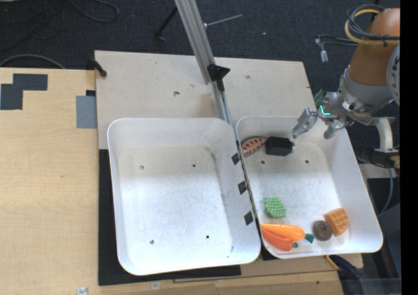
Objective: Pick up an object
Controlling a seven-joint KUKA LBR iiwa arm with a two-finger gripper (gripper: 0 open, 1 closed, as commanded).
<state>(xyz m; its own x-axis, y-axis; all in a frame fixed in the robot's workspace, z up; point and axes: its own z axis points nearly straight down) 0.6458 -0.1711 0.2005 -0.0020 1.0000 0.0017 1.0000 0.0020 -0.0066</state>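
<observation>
My gripper [319,125] hangs over the far right corner of the right bin [356,176], its two grey fingers spread apart with nothing between them. A black block [278,146] lies at the bin's far end, left of and a little below the gripper. Beside it sits a brown striped oval object [253,145], against the divider. Near the front of the bin lie a green bumpy ball [275,207], an orange carrot [283,235], a small brown round piece [321,229] and an orange waffle-like block [336,220].
The left bin [130,156] stands beside the right one, with black clips [241,186] along the shared wall. A slanted aluminium rail [196,32] rises behind the bins. A pale wooden bench surface [46,183] lies to the left.
</observation>
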